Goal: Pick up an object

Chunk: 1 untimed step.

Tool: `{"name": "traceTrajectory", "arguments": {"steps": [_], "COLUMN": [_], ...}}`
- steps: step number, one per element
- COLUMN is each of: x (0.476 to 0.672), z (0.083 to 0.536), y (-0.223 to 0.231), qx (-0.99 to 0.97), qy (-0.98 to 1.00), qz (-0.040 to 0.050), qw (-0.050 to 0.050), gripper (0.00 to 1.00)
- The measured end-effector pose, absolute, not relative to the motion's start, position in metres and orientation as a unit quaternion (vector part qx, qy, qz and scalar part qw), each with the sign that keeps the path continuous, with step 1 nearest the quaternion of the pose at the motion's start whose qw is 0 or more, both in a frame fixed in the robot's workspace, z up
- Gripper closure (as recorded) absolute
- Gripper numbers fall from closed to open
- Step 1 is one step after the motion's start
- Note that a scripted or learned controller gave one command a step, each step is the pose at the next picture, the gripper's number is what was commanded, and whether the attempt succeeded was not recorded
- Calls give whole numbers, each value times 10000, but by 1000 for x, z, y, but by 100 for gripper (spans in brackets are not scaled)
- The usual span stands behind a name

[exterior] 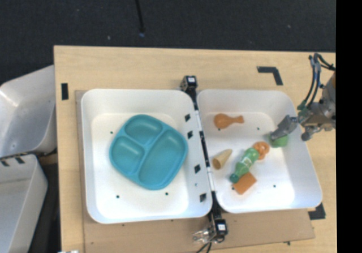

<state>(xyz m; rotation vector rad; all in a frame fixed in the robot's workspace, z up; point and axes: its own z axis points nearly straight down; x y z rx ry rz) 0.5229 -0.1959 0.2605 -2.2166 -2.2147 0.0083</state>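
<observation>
The right bin [294, 192] holds several small objects: an orange drumstick-shaped toy [228, 121], a beige cone [222, 159], a green bottle [244, 164] lying tilted, an orange ring [261, 149] at the bottle's top end and an orange block [245, 184] at its lower end. A small green piece [279, 141] lies near the bin's right side. My gripper [292, 134] reaches in from the right just above that bin's right part. It is open, and its left finger [282, 128] ends right at the small green piece. Nothing sits between the fingers.
The left bin [96, 201] holds a blue divided plate [149, 151]. A ridge with black clips [199, 150] separates the bins. Cables [314, 79] hang by the wrist at the right. White equipment [22, 116] stands left of the bench.
</observation>
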Motion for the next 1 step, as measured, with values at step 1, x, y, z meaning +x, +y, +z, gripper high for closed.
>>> {"name": "traceTrajectory", "arguments": {"steps": [1], "x": [525], "z": [266], "y": [-196], "qx": [-7064], "qy": [-7078], "qz": [-1], "qw": [-6], "gripper": [0]}}
